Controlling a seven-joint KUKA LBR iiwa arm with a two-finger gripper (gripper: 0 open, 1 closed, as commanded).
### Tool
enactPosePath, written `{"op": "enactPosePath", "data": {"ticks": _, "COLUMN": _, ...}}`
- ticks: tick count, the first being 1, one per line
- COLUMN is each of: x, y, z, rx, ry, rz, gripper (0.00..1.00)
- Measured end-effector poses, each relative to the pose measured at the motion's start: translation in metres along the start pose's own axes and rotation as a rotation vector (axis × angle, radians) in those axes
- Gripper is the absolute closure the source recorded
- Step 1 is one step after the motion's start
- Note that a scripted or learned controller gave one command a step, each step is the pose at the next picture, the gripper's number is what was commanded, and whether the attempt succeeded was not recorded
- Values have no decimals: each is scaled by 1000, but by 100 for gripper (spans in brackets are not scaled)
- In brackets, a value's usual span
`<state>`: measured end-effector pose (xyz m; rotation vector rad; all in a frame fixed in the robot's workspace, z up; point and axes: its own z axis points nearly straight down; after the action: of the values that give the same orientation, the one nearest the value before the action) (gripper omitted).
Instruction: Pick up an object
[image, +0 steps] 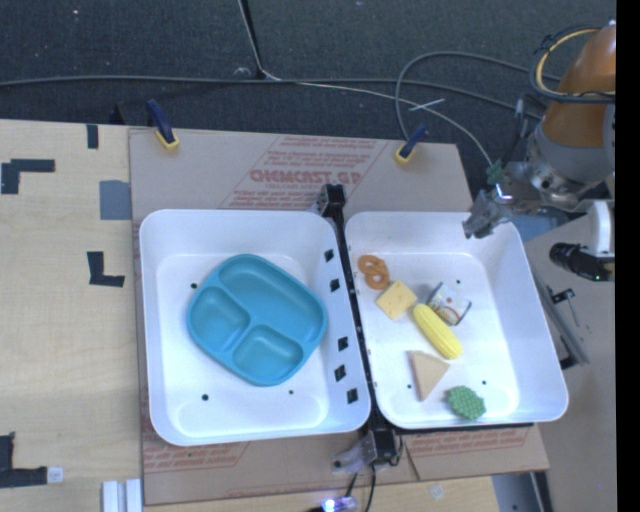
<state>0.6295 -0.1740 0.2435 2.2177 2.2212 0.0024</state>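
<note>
Camera view: gripper (480, 222) hangs over the upper right rim of the right bin (535, 330), nothing picked.
Whether the jaws are open I cannot tell. Best target is the corn cob (437, 330) at bin centre: descend straight, jaws straddling its narrow width, clear of the cheese block (396, 299).

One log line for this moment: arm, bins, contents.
end effector: above right bin far corner, nothing held | right bin: pretzel, corn, broccoli | left bin: tray

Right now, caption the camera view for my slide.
End effector above right bin's far rim; toy corn, pretzel inside; blue tray in left bin.
</note>
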Motion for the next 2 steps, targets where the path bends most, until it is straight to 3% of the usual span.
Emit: {"op": "enactPosePath", "data": {"ticks": 2, "x": 101, "y": 3, "z": 18, "rx": 5, "ry": 2, "rz": -4, "gripper": 100}}
